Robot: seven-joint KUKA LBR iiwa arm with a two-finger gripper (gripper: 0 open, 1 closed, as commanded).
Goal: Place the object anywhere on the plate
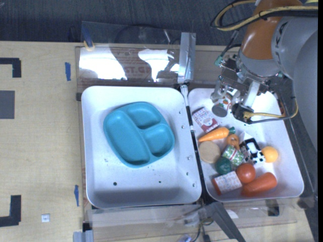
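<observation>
Hand (225,101) hovers over right bin's (292,183) back-left corner; open or clenched, cannot tell. Toys heaped just in front: carrot (214,134) nearest, long axis crosswise. Plate (139,132) in left bin (96,175), well left of hand.

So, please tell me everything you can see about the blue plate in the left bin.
The blue plate is a rounded tray of what looks like smooth plastic, split by low ridges into three compartments, one large and two smaller. It lies flat and turned at a slant near the middle of the left bin. Nothing rests on it, and the bin floor is all it touches.
</observation>
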